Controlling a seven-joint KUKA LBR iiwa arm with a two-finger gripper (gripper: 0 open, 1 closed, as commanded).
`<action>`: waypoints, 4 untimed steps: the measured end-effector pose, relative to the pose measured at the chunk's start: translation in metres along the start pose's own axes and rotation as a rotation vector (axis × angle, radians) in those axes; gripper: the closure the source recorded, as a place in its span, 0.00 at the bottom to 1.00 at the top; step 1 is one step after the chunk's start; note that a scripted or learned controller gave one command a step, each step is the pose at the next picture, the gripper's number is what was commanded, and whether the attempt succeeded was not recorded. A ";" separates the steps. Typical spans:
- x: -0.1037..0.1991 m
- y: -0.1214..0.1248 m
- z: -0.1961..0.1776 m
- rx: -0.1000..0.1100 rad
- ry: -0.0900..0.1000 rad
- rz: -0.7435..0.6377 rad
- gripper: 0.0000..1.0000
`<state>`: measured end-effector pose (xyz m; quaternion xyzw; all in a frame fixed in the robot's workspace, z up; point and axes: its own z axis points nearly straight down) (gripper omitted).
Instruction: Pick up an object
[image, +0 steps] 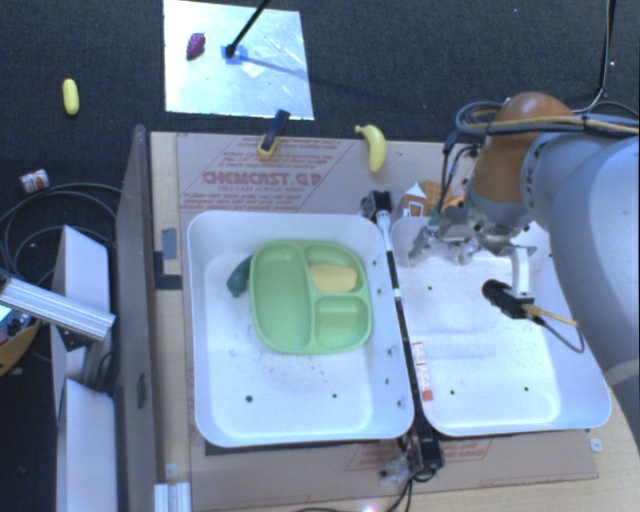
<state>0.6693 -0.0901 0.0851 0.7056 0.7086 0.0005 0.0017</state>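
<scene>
**Orange-and-white object (424, 198): nearest candidate for the pick**

Location: at the far left corner of the right bin (490, 395), against its rim. We cannot tell whether it lies inside the bin or just behind the rim. It is small and partly screened by the arm, and we cannot make out its shape.

Claw (440, 246): low over the same far corner of the right bin, just beside the object on the near side. We see nothing gripped in it. We cannot tell whether it is released or clenched, as the view is too blurred there.

Other stock:
- Left bin (230, 405), holding a green divided plate (285, 305).
- Yellow item (332, 275), in the plate's far right compartment.
- Dark green item (239, 277), on the bin floor, touching the plate's left edge.
- Banana (375, 147), on the tabletop beyond both bins, well apart from the claw.

Step in hand: we judge this to be the approach, with the claw positioned near the corner and no grasp made yet.

Next move calls for: centring the claw over the orange-and-white object, descending and closing on it. The bin wall stands close by, so we expect little room on that side. A glancing contact could push the object along the rim.
</scene>
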 end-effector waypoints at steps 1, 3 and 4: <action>-0.001 0.000 0.000 0.000 0.000 0.001 0.00; -0.022 -0.015 0.000 0.002 -0.001 0.004 0.00; -0.019 -0.009 0.000 -0.001 0.001 0.001 0.00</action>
